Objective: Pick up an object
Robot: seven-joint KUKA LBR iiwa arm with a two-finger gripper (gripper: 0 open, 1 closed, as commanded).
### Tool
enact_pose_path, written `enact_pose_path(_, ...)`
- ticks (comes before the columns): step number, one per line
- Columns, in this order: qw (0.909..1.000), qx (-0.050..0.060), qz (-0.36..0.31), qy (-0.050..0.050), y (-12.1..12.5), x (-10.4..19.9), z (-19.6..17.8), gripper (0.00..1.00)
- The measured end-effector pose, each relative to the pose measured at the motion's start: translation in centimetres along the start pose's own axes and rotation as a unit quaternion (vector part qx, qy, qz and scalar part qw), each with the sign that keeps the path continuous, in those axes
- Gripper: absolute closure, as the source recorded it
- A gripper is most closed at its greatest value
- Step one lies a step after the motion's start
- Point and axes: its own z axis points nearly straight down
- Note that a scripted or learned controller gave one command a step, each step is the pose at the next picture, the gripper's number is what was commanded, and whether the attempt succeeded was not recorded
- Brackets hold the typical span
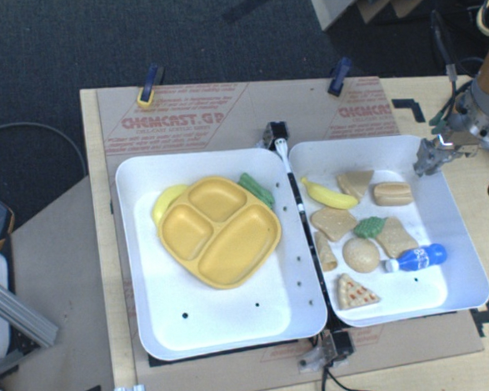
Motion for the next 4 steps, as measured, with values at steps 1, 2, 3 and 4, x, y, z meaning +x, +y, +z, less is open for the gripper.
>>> enact_pose_path(1,1.0,0.003,-0.002,0.003,-1.4,5.6,0.4,1.0)
enact_pose_path(2,1.0,0.003,-0.002,0.003,-1.7,10.2,0.7,1.0)
enact_pose_path(3,1.0,0.0,-0.003,0.002,-1.6,15.7,-0.8,1.0)
enact_pose_path(4,1.0,0.002,-0.002,0.002,-1.9,18.6,-1.0,1.0)
